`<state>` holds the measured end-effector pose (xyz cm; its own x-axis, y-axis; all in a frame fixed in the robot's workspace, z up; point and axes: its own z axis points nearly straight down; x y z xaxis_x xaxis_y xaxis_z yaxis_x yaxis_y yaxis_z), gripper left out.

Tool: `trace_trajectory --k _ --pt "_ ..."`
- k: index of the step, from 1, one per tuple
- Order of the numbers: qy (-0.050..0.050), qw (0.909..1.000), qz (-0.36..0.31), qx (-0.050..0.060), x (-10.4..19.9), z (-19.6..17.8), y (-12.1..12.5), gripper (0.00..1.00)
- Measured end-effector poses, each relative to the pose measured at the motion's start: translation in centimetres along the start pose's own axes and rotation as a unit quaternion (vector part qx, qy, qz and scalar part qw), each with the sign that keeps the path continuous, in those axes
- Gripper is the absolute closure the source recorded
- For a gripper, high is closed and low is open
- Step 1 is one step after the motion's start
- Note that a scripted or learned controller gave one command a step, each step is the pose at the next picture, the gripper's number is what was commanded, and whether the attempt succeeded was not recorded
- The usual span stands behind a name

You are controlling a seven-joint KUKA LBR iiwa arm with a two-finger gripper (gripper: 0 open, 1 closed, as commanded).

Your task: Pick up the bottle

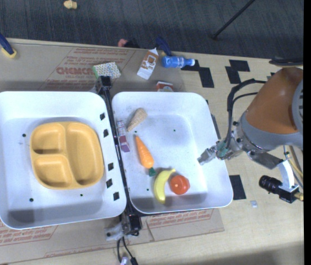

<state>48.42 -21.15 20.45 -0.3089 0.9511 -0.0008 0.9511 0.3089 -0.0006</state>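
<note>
While the blue bottle lies on its side on the bench beyond the far rim of the right bin, well outside both bins, the gripper hangs low over that bin's right wall, far from it. Whether its fingers are spread or closed cannot be told from this slanted view; nothing is seen between them. Just left of the bottle a small white and brown carton rests on the bench, and a second small package lies against the bin's far edge. Inside the right bin a pale bread roll sits near the far left corner, a small purple item lies along the left wall, an orange carrot points toward the near side, and a yellow banana touches a red tomato at the near wall. The left bin holds a yellow divided plate. A green patterned block lies on the bench past the left bin. The arm's grey body with its orange band stands at the right.
</note>
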Motion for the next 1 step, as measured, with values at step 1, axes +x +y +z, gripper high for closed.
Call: trace_trajectory --k 1 --pt "0.000 0.9721 0.235 0.000 -0.49 3.20 1.68 1.00"
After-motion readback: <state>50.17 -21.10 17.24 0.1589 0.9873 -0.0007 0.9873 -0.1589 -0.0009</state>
